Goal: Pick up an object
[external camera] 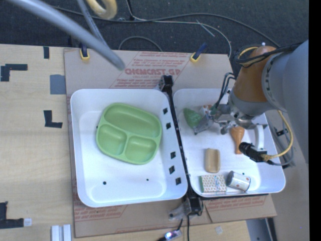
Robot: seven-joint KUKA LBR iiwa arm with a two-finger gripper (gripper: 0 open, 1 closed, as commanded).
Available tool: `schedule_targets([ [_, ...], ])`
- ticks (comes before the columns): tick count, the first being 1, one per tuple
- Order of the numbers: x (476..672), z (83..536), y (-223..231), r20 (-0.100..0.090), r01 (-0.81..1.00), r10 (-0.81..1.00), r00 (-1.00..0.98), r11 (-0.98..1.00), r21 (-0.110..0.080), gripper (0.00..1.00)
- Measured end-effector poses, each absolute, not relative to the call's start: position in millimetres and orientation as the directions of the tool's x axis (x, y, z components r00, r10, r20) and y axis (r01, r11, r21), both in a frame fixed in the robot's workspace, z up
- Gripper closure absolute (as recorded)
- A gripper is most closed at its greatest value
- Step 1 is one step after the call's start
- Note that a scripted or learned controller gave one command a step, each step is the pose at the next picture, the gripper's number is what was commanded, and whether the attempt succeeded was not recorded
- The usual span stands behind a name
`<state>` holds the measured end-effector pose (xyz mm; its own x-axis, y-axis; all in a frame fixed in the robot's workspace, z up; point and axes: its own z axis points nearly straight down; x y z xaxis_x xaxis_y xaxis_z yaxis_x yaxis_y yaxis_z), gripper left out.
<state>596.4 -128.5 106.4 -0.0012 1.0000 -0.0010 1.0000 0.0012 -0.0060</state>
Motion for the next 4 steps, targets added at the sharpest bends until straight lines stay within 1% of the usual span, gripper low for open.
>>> schedule_targets([
  [1, 597.4, 119, -127, 0.000, 1.000, 1.000, -0.003, 0.003, -0.003, 1.00],
  [2, 591.0, 178, -122, 0.001, 1.000, 1.000, -0.002, 0.002, 0.003, 1.00],
  [3, 592.6, 234, -112, 0.000, 1.000, 1.000, -0.003, 0.003, 0.003, 1.00],
  [4, 593.1, 260, -111, 0.000, 1.000, 1.000, -0.002, 0.002, 0.001, 1.00],
])
